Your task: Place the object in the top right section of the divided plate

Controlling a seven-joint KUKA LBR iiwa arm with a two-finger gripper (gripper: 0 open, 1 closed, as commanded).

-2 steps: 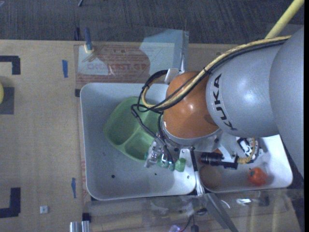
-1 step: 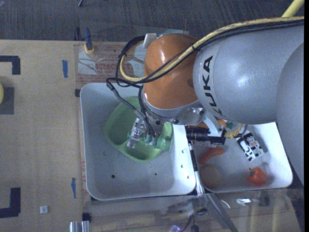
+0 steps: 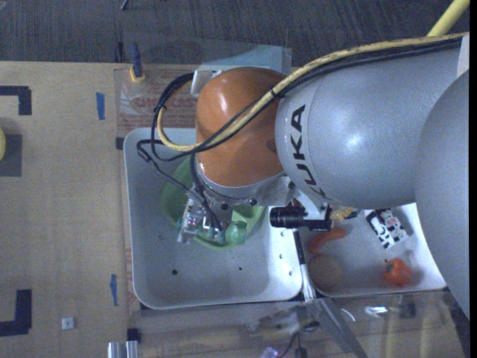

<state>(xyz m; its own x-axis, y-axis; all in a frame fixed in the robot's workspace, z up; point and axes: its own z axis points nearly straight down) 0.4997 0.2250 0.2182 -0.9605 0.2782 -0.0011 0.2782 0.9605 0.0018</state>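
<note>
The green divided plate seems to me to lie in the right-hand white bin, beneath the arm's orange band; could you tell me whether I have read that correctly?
Not quite: the camera view shows the green divided plate in the left-hand white bin, not the right-hand one. It does lie beneath the arm's orange band, as you say.

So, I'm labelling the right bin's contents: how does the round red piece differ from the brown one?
The red piece is bright red and smaller; the brown piece is dull tan and larger. The red one lies near the bin's right side, the brown one by the bins' shared wall. Both are roundish and rest apart in the right bin.
</note>
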